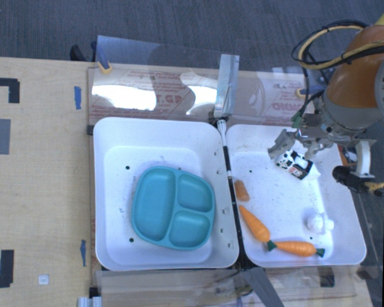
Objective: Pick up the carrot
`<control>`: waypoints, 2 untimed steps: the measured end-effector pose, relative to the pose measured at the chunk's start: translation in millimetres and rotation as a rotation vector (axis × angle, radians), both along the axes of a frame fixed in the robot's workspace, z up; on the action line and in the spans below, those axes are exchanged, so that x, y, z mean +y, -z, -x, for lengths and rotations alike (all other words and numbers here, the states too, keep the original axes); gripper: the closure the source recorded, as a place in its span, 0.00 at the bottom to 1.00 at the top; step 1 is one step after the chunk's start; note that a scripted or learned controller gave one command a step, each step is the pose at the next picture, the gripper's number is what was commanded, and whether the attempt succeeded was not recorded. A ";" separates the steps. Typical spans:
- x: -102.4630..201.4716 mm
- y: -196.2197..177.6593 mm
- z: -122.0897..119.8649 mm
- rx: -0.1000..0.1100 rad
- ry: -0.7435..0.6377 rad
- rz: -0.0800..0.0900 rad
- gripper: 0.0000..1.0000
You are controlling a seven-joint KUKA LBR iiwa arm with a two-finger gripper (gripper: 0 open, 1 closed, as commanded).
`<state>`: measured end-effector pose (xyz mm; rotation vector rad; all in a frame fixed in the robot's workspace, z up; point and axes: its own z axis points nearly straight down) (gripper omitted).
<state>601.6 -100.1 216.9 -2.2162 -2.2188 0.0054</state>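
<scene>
Gripper (292, 153) first: we see it hanging over the far part of the right bin (346, 249), at the end of the grey arm (355, 80) with its orange band that reaches in from the right. We cannot tell how it is set, since from above the metal and the black-and-white parts at its tip blur together. Going by size, we see the pale wooden bench (33, 194) carrying both white bins side by side, with a clear plastic panel (156, 89) standing behind them. The left bin (111, 140) holds a teal divided plate (173, 207) with three compartments, lying flat near its middle. In the right bin, two carrots lie toward the near side, well apart from the gripper. One carrot (255, 224) lies slanted close to the bin's left wall; the other carrot (295, 248) lies almost level near the front rim, green ends on both sides, and the two nearly meet at a corner. A small orange-brown piece (241, 191) sits just beyond the slanted carrot, beside the left wall. A small white object (316, 221) rests nearer the right side, between the gripper and the level carrot.
</scene>
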 end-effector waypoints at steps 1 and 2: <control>67.7 36.3 42.2 0.002 -0.109 -0.001 0.00; 74.2 35.1 108.0 0.000 -0.214 -0.001 0.00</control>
